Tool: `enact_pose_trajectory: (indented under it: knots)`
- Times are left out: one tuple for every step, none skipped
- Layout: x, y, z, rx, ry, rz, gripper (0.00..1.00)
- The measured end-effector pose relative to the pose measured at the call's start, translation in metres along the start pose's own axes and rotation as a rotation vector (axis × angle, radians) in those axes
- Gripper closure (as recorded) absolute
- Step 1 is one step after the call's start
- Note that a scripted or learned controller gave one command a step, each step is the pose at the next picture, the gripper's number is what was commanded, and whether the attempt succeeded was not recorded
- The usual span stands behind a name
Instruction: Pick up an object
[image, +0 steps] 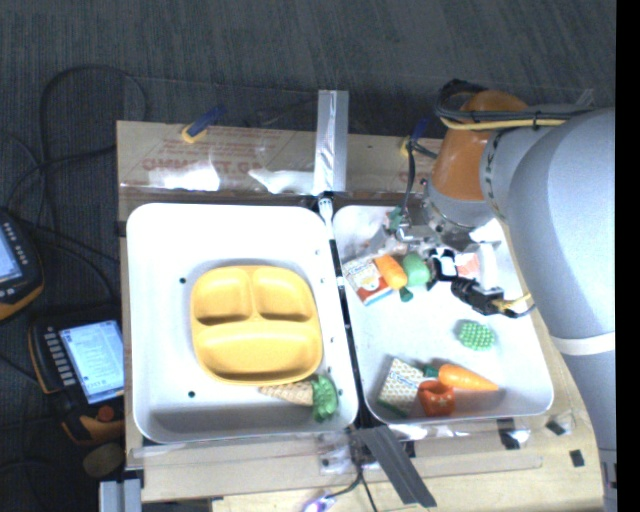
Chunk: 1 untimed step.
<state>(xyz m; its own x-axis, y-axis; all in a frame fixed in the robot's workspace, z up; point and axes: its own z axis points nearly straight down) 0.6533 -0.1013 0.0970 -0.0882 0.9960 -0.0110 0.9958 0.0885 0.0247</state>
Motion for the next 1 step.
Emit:
enact_pose_trajectory:
  knots:
    - [-0.0013,-0.0357,-0.0011,-0.002,0.005,0.112,0.0]
